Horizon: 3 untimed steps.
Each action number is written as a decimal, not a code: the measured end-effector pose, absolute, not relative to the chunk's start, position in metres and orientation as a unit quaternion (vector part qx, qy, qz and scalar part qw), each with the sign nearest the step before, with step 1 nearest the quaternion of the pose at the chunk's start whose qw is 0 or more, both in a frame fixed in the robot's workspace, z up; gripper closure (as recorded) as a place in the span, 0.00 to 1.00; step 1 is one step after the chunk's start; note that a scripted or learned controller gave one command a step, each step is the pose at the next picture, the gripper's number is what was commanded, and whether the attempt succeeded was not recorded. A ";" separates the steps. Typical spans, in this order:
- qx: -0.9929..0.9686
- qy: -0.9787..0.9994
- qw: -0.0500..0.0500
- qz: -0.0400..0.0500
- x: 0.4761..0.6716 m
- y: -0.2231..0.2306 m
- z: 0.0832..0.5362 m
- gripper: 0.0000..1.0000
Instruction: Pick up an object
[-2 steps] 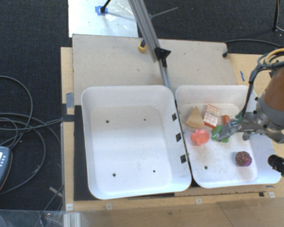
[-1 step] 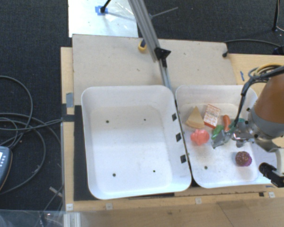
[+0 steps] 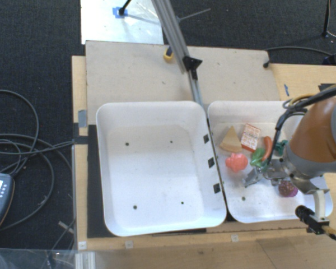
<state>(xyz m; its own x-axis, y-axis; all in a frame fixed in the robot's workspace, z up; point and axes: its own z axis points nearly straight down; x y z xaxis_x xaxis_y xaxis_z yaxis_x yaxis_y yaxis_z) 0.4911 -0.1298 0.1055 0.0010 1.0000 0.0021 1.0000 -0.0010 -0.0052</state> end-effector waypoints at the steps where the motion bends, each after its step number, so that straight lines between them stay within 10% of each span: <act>1: -0.708 -0.706 -0.001 -0.001 0.493 -0.130 0.119 1.00; 3: -0.705 -0.709 -0.004 -0.002 0.508 -0.135 0.233 1.00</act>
<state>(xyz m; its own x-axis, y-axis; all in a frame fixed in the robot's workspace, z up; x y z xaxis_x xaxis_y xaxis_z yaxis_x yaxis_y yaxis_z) 0.5081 -0.1353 0.2326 -0.0058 1.0000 -0.0026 0.9999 0.0059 0.0094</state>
